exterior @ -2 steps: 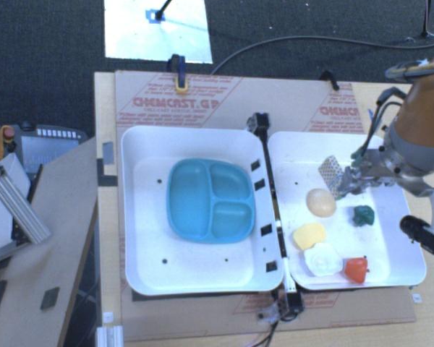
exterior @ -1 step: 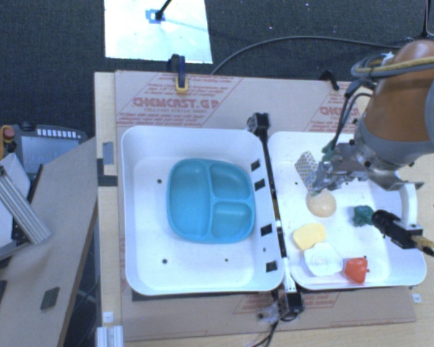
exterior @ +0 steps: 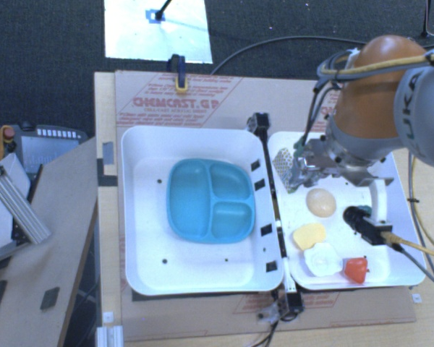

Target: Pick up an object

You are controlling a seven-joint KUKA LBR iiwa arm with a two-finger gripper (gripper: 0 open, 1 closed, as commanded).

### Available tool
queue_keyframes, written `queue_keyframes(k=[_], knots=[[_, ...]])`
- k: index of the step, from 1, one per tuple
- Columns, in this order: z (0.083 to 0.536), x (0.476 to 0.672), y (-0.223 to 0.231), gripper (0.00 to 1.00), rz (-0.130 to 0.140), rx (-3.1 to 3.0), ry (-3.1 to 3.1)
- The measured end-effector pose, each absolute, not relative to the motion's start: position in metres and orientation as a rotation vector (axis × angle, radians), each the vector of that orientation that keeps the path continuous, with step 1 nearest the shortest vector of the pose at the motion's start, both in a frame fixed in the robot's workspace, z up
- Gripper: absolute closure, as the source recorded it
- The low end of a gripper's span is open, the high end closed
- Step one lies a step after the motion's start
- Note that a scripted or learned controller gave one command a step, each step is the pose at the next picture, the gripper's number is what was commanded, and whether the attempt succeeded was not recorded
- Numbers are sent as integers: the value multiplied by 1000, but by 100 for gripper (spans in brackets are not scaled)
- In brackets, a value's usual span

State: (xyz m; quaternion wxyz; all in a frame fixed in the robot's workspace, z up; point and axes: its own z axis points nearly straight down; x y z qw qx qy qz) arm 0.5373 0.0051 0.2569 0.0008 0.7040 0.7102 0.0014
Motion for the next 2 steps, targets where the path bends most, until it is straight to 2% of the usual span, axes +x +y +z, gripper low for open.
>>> queue_keyframes(k=[1,2], knots=[[238,546,48,100,1,2213,2232],[218,543,98,100,0,2213,2233]])
